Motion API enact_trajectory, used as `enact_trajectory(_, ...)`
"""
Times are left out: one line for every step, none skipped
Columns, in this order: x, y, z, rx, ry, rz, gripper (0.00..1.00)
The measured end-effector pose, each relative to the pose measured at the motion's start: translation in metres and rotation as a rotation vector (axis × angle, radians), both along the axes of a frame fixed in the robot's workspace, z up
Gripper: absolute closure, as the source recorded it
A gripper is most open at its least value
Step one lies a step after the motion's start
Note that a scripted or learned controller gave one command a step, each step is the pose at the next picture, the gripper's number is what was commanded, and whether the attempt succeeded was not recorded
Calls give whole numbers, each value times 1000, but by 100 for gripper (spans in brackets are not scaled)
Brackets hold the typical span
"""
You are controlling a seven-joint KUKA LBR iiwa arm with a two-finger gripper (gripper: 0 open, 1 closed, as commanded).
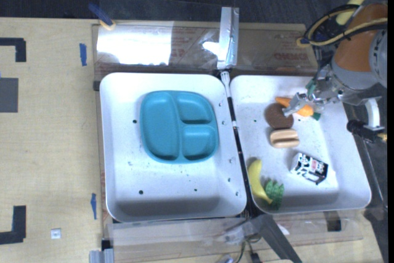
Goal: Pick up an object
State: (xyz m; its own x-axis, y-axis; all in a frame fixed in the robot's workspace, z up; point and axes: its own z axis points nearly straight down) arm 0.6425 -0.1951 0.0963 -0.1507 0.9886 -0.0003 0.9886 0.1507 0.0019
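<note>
A grey, rounded metal robot arm (pixel 363 68) wears an orange band at its wrist, with yellow-and-black cables (pixel 326 24) looped at ten o'clock.

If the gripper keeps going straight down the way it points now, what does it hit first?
Most likely the orange carrot-like toy right under the gripper, beside the brown round piece. Depth is unclear from this slanted view.
</note>
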Motion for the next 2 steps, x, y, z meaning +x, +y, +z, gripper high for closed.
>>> enact_trajectory(-41,-7,-4,-2,-13,80,0)
enact_trajectory(22,55,-4,-4,-15,96,0)
